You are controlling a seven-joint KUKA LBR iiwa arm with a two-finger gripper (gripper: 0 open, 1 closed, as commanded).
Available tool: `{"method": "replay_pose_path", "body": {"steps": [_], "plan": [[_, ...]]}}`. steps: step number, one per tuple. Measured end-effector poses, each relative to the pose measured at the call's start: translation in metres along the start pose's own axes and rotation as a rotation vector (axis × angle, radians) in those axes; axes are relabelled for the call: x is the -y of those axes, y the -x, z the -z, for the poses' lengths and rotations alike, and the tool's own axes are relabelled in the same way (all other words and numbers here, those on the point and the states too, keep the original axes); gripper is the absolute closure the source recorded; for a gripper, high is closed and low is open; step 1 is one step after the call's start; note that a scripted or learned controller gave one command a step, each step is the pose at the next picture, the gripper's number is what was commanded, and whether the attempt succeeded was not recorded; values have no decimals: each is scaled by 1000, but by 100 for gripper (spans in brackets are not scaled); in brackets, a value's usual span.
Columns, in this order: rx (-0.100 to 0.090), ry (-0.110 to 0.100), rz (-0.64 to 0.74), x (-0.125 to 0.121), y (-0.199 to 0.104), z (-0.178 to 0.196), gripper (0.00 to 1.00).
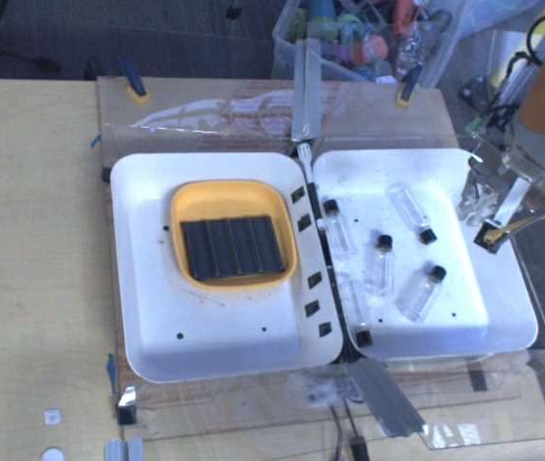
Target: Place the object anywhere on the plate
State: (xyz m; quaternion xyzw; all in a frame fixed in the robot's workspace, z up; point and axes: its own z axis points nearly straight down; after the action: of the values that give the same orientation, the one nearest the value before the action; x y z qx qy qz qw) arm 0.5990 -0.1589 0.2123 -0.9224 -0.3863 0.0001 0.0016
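Gripper (pixel 476 198) hangs at the right bin's (pixel 503 327) right edge; too blurry to tell if it grips anything. Clear bottles (pixel 420 292) lie in that bin, away from the yellow plate (pixel 229 192).

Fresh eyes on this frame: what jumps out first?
The yellow plate in the left bin stands out first, with a dark ribbed slab lying flat on it. Next come the clear black-capped vials scattered across the right bin. The gripper is over that bin's right rim.
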Motion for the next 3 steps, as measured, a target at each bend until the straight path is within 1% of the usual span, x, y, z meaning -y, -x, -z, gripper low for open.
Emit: {"method": "replay_pose_path", "body": {"steps": [1,2,3], "plan": [[2,4,87,-76,-13,66,100],[2,7,301,-85,-4,105,100],[2,9,562,-87,-10,180,100]]}}
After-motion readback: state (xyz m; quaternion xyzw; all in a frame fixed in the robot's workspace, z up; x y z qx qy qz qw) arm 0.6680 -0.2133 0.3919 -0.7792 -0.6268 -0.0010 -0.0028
